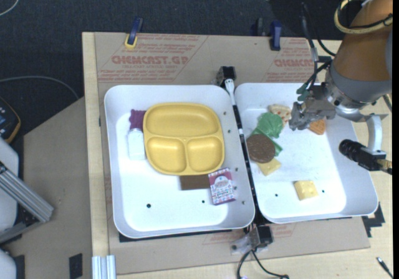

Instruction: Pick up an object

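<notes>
My gripper (303, 116) hangs low over the upper part of the right bin (349, 200), reaching in from the right, with the orange band of my arm (365, 19) above it. How far it stands open I cannot tell from this slant, and nothing shows clearly in its grasp.

Just to the right of the gripper an orange piece (318, 127) lies on the bin floor, partly hidden by my wrist. Just to its left sits a green leafy toy (270, 127), and above that a pale cracker-like piece (278, 110). Touching the lower edge of the green toy lies a round brown patty (260, 147), and a small yellow wedge (270, 167) peeks out beneath it. A yellow cheese block (305, 189) rests alone nearer the front of the bin, well apart from the rest.

In the left bin (124, 209) a yellow three-compartment plate (184, 137) lies flat in the upper middle. A purple item (137, 119) and a white bottle-like item (135, 145) sit against its left side. A dark brown slab (194, 182) pokes out under its lower edge, and a small red-and-white packet (221, 186) lies on that slab, near the wall between the bins.
</notes>
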